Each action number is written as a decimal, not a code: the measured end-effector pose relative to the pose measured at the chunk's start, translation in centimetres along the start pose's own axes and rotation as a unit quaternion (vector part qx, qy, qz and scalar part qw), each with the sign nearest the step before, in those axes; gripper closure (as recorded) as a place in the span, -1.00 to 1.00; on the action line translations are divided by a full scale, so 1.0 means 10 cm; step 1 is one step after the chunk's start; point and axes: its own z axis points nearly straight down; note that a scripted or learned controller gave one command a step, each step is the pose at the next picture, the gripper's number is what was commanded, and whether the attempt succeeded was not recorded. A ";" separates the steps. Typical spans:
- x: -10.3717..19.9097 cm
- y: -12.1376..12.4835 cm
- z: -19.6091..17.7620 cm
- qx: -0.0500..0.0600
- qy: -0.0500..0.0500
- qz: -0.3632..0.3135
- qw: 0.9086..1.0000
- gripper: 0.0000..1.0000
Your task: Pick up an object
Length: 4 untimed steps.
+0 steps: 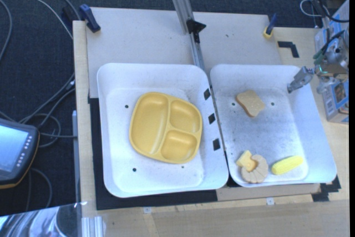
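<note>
Gripper (297, 81) hovers at the right bin's (310, 119) upper right rim, jaw state unclear; bread slice (250, 102), corn cob (287, 164) lie inside that bin

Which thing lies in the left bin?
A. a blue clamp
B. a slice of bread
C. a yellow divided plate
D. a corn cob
C: the yellow divided plate lies in the left bin, while the corn cob and the slice of bread lie in the right bin.
</note>
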 end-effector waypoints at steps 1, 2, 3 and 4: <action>0.00 0.00 0.00 0.000 0.000 0.000 1.000 -1.00; 0.02 0.07 0.45 0.002 0.000 0.000 1.000 -1.00; 0.10 0.07 1.06 0.003 0.001 0.000 1.000 -1.00; 0.11 0.06 1.55 0.002 0.001 0.000 1.000 -1.00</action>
